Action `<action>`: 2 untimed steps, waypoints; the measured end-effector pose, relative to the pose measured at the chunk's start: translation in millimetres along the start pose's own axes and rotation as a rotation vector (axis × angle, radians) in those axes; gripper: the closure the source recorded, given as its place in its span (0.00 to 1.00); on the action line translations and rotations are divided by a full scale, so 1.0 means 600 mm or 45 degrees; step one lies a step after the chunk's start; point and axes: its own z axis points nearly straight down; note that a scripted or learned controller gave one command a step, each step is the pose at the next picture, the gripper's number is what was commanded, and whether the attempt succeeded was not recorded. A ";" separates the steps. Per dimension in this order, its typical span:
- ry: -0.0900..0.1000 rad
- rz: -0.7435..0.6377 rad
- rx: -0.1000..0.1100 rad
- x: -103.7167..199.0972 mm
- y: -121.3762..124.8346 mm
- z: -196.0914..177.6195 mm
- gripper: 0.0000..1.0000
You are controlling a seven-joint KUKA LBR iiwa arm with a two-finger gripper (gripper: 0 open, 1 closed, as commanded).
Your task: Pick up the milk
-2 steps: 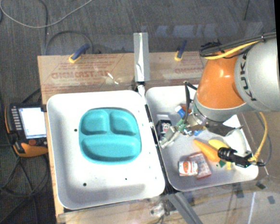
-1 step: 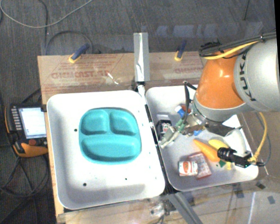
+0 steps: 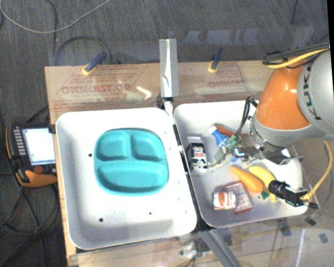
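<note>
The milk (image 3: 197, 155), a small black-and-white carton, stands against the left wall of the right bin (image 3: 288, 210), near the middle of the frame. Nothing is touching it, so by my reading the pick has not happened yet: the carton is still to be reached, gripped and lifted.

The arm (image 3: 291, 100) comes in from the right edge and hangs over the upper middle of the right bin. Its tool (image 3: 232, 145) sits just to the right of the carton, close to it but apart, low among the things there. Whether the tool is wide or narrow I cannot tell, since the wrist and cables cover it from above.

Counted: two white bins on the table (image 3: 111, 85), side by side. The left bin (image 3: 82, 223) holds one teal divided tray (image 3: 132, 161). The right bin holds one milk carton, one blue item (image 3: 220, 136) near the tool, one orange carrot-shaped piece (image 3: 246, 178), one yellow banana-like piece (image 3: 263, 175) touching it, and one red-and-white packet (image 3: 231, 199) lower down. A small screen device (image 3: 33, 147) lies at the left edge of the frame.
</note>
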 end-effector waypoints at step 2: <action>0.000 -0.290 0.002 0.020 0.081 0.001 0.00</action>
